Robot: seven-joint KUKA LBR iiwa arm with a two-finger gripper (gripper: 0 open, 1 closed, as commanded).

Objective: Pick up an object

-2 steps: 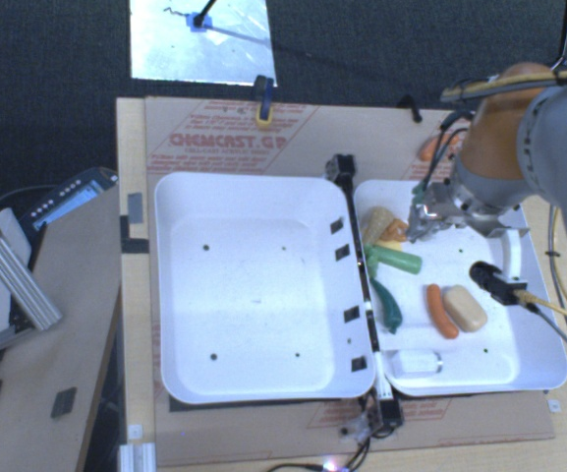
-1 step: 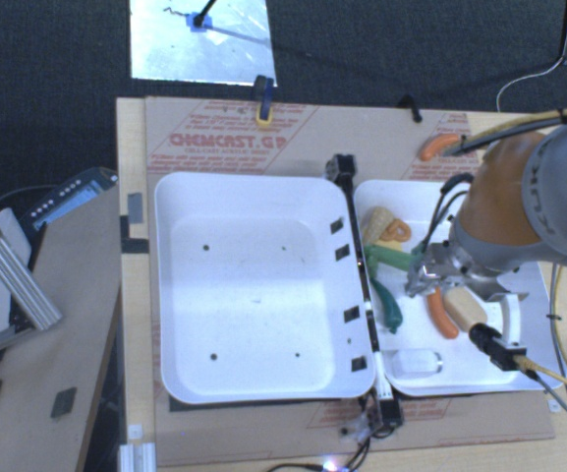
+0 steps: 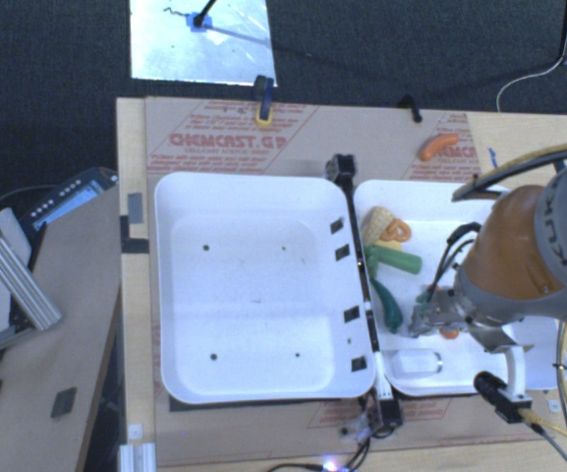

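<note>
The right bin holds a pale yellow corn cob with an orange ring-like piece beside it. Below them lie a green block and a darker green curved piece. A clear small item rests near the bin's front. My gripper is low in this bin, just right of the dark green piece, with a small orange-red object showing beside it. The grey wrist and orange band cover the bin's right half.
The left bin stands beside the right one, with black clips along the shared divider. An orange sausage-shaped toy lies on the cardboard behind the right bin. A yellow-blue clamp sits at the bench's back edge.
</note>
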